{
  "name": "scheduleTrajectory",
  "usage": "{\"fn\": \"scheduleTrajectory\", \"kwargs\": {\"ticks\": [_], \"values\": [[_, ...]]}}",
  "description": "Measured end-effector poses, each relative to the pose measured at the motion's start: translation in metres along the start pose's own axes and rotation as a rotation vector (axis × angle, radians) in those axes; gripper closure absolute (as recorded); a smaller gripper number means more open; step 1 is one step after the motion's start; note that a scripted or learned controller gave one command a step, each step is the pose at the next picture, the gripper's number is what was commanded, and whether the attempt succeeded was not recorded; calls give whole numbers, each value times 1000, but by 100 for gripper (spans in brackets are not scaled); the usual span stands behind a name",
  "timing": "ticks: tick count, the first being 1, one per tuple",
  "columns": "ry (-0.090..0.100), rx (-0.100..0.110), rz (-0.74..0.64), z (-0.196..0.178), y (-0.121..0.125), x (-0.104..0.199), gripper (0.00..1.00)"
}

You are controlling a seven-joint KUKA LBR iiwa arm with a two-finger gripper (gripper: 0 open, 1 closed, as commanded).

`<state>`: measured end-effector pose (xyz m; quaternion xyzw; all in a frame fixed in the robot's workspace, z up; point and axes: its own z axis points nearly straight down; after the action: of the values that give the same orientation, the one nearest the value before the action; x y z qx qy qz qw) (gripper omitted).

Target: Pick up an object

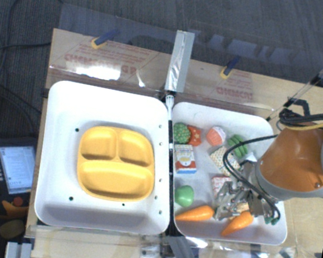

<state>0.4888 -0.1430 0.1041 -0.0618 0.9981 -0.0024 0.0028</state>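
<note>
Gripper (229, 205) low in the right bin (278, 237), lower right of frame, between two toy carrots (196, 213); finger state cannot tell; step judged as descent-to-grasp, next needing closure on one carrot, then lift.

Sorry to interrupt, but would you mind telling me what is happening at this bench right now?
The arm is reaching into the right bin, which holds toy food. Its gripper is low among the items near the front, just above two carrots, beside a green ball. I cannot tell whether anything is grasped. The left bin holds a yellow divided tray, untouched.
</note>
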Motion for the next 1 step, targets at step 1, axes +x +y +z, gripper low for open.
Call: {"fn": "scheduleTrajectory", "kwargs": {"ticks": [1], "values": [[0, 0, -1, 0, 0, 0, 0]]}}
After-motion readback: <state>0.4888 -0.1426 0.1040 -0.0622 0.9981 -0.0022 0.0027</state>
